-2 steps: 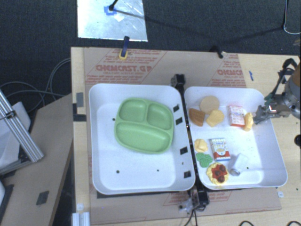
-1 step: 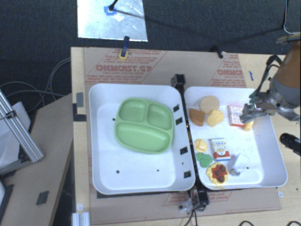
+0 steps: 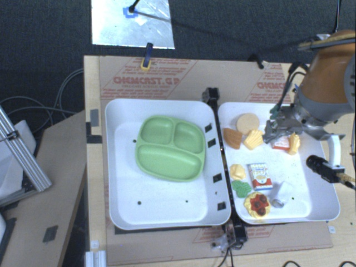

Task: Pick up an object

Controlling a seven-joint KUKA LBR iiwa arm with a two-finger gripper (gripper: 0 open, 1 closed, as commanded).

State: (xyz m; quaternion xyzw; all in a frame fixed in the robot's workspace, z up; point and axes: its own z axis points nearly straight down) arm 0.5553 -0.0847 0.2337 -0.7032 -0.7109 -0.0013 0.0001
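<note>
The right bin (image 3: 317,202) holds several toy foods. A round beige bun (image 3: 247,121), a brown wedge (image 3: 232,138) and a yellow piece (image 3: 253,139) lie at its far left. A red and orange item (image 3: 282,144) with a yellow piece (image 3: 294,143) beside it lies just right of them. My gripper (image 3: 272,133) hangs low over the far part of this bin, between the yellow piece and the red and orange item. Nothing shows held in it.
Nearer the front lie a small yellow piece (image 3: 237,171), a red and white carton (image 3: 259,176), a green item (image 3: 241,188), a pizza slice (image 3: 258,204) and a pale grey object (image 3: 278,192). The left bin (image 3: 125,204) holds a green divided plate (image 3: 169,148).
</note>
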